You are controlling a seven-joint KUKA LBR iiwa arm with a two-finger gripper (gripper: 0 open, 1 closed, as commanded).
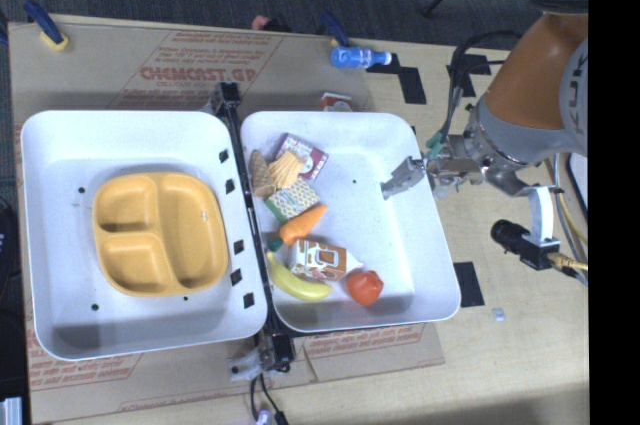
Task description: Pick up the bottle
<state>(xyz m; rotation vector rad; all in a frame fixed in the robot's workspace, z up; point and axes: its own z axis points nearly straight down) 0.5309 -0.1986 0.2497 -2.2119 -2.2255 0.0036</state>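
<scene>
A pale table (520, 353) covered partly by printed cardboard carries two shallow white bins side by side. Nearest the camera in the right bin (425, 298) lie a banana (297, 282), a red tomato-like piece (364, 286) and a small printed carton (318, 259), with a carrot (301, 224) and snack packets just beyond. The left bin (40, 213) holds a yellow divided plate (160, 231). The gripper (402, 178) hangs over the right bin's right side; whether its fingers are apart or together cannot be told. Farthest back, the bottle (358, 58) lies on its side on the table beyond the right bin, well apart from the gripper.
</scene>
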